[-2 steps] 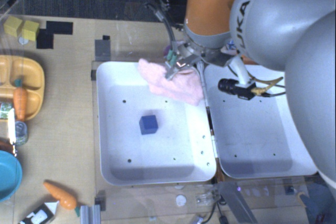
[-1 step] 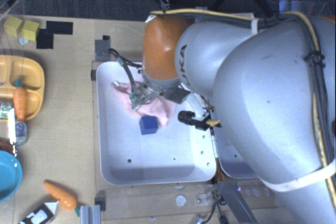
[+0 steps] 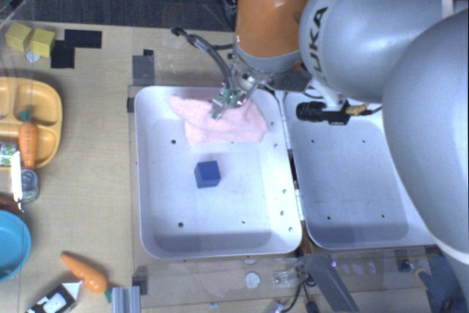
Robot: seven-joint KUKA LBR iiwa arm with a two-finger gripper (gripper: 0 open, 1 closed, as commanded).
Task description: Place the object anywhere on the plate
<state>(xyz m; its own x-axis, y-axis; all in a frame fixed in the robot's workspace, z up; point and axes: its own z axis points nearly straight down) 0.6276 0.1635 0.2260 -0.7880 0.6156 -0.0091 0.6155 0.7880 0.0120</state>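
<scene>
Worktop (image 3: 88, 231): pale wood, two shallow white bins side by side; dark carpet seen behind.
Left bin (image 3: 157, 231): holds a pink plate and a blue cube.
Right bin (image 3: 352, 231): partly covered by the grey arm reaching in from the right.
Plate (image 3: 220, 124): pink, flat, irregular outline, lying at the far end of the left bin.
Cube (image 3: 207, 174): small, blue, resting flat on the bin floor, just in front of the plate's near edge, apart from it.
Gripper (image 3: 220, 108): positioned over the plate's middle, well short of the cube.
Fingers: tips seen close together at the plate surface; open or shut cannot be told, nothing is seen between them.
Handling, judged: cube taken to be light, rigid, not fragile; flat parallel faces suit a two-finger pinch.
Surface, judged: likely smooth, so some slip is possible if gripped near the top edge only.
Grasp point, judged: two opposite side faces, at mid-height, approached straight down, fingers squared to the faces.
Clearance: open floor all round the cube; no wall or neighbour close enough to block the fingers.
Clutter at left of worktop: yellow tray (image 3: 44, 95), two carrots (image 3: 27, 144), blue bowl (image 3: 11, 245); not involved.
</scene>
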